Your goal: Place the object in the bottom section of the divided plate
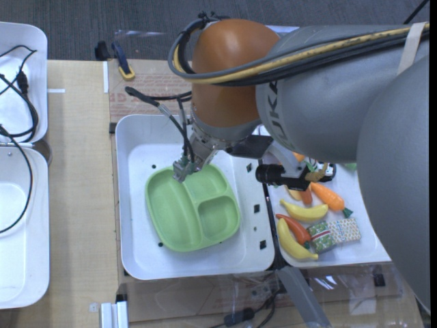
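Arm casing: part of dark lettering is seen near the orange band, cut off by the cables (a "K" can be made out, the rest is hidden).
Cardboard sheet: faint reddish print is seen behind the left bin, too blurred to be read.
Small packet: a coloured printed pattern is seen on it in the right bin, but no words can be read (the print is too small).
Other surfaces: no legible text, numbers or signs are seen.
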